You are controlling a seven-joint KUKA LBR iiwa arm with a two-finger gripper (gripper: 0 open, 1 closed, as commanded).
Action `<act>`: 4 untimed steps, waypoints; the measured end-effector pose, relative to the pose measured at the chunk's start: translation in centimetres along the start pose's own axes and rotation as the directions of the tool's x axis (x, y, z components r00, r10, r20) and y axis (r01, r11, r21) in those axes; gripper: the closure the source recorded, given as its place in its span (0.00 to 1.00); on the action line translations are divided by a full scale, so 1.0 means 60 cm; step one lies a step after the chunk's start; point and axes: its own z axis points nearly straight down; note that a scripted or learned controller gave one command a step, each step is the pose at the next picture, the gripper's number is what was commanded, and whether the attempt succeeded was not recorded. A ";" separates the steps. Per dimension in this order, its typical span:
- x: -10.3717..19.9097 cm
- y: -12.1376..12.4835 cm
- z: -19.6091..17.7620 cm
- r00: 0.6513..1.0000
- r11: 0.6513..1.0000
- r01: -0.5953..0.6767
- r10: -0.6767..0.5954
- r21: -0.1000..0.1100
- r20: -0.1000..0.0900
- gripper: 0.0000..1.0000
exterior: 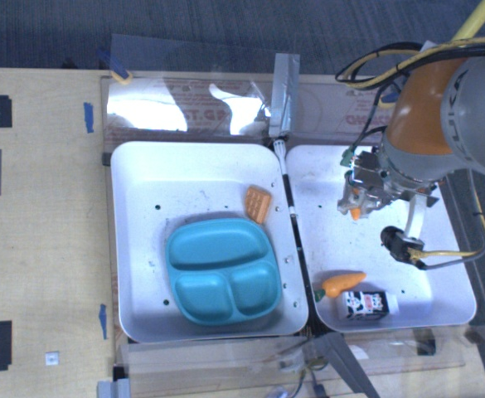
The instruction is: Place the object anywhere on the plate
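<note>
Two white bins (pixel 134 222) side by side on wooden bench (pixel 35 247); blue tape marks (pixel 88 116).

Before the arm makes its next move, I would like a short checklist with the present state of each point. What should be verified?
1. Blue plate lies flat in the left bin: ok.
2. Plate compartments free to receive an object: ok.
3. Carrot and milk carton lie reachable in the right bin: ok.
4. Gripper holds an object: cannot tell, something small and orange shows at its tip.
5. Orange waffle piece is beside the plate, not on it: ok.
</note>
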 end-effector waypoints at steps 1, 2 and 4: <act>0.104 -0.077 0.001 0.967 0.967 -0.255 0.255 0.005 -0.002 1.00; 0.223 -0.136 0.000 0.968 0.968 -0.249 0.249 0.004 -0.002 1.00; 0.287 -0.186 0.067 0.983 0.983 -0.183 0.183 0.003 -0.001 0.00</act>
